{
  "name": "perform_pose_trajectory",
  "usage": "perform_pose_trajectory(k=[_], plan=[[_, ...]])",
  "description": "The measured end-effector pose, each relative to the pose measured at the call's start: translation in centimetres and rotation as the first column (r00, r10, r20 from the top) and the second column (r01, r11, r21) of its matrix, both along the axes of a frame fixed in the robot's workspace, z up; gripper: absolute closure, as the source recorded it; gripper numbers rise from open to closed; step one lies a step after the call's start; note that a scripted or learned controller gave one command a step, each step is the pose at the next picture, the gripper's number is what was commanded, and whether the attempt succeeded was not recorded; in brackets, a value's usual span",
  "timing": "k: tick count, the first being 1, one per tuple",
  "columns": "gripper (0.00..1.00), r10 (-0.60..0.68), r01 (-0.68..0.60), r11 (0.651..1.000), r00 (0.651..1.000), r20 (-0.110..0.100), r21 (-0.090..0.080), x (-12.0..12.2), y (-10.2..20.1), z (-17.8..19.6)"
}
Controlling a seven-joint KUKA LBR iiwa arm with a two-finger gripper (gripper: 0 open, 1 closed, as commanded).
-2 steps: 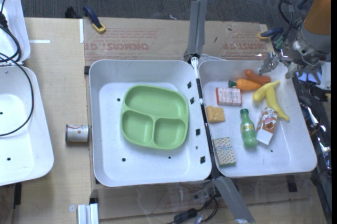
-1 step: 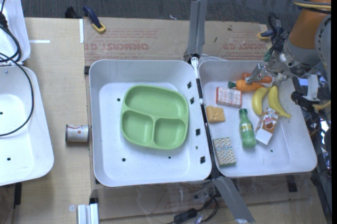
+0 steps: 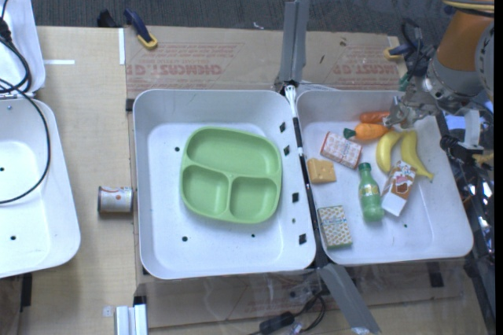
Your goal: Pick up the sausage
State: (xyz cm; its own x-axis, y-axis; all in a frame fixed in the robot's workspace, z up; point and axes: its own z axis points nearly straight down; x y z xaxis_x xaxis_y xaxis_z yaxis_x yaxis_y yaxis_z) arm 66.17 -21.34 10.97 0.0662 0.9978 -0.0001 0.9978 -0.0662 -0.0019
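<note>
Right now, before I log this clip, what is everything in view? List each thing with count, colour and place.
Bins: 2, white, side by side on the bench.
Divided plate: 1, green, middle of the left bin.
Bananas: 2, yellow, right bin, upper right.
Bottle: 1, green, right bin, centre.
Carrot: 1, orange, right bin, near the top.
Sausage: 1, reddish, right bin, just above the carrot, by the gripper.
Small packets and boxes: 4, mixed colours, right bin.
Can: 1, lying on the bench left of the bins.
Clamp: 1, blue and yellow, far edge of the bench.
Arm: 1, grey and orange, right.
Gripper: 1, over the right bin's top edge.
</note>
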Motion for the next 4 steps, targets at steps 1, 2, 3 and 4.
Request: perform_pose_trajectory(k=[1,2,3,4], plan=[[1.0,0.048,-0.048,0.999,0.999,0.003,-0.001,-1.8,6.7,13.0],[1.0,0.014,-0.014,1.0,1.0,-0.002,0.0,-8.3,4.7,3.8],[1.0,0.382,-0.382,0.924,0.924,0.003,-0.001,-9.5,2.3,-0.3],[1.0,0.442,-0.442,0.897,0.897,0.005,-0.003,-0.2,5.2,3.0]])
